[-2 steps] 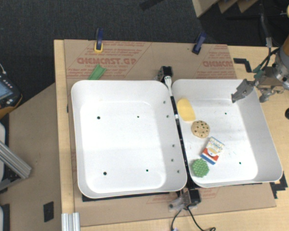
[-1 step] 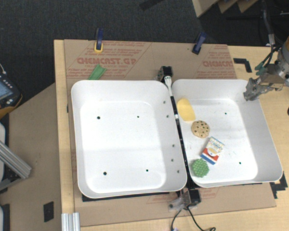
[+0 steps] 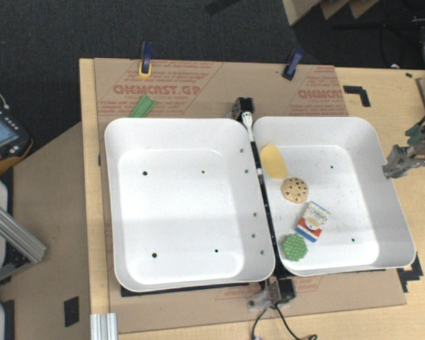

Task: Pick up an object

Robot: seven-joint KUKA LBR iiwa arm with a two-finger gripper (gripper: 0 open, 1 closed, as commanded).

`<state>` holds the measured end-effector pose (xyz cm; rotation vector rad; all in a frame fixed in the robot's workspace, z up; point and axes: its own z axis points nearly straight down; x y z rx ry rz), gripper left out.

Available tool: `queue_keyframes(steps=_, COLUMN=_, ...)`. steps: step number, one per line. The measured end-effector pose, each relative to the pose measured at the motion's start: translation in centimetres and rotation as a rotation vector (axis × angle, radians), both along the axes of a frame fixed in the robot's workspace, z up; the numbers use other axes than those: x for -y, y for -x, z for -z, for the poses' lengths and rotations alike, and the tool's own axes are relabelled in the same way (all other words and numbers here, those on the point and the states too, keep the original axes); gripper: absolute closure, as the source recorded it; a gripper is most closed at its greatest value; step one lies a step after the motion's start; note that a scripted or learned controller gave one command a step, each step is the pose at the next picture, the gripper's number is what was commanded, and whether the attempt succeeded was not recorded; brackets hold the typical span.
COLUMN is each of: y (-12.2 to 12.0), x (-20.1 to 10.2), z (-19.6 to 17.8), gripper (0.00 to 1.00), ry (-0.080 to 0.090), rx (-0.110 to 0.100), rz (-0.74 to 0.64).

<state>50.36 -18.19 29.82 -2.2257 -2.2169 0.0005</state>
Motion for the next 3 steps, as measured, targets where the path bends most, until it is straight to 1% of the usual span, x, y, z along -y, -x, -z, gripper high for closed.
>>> queue_keyframes(steps=1, y=2.6, x=4.4, z=4.2, gripper=1.00, ry=-0.001, rx=-0.004, rz=0.001)
queue_keyframes(steps=2, y=-0.5, x=0.4, z=4.6, gripper=1.00, ry=0.001, rx=0.003, rz=-0.008)
queue_keyframes(steps=3, y=2.6, x=4.5, z=4.4, gripper=1.00, ry=0.001, rx=-0.001, rz=0.001)
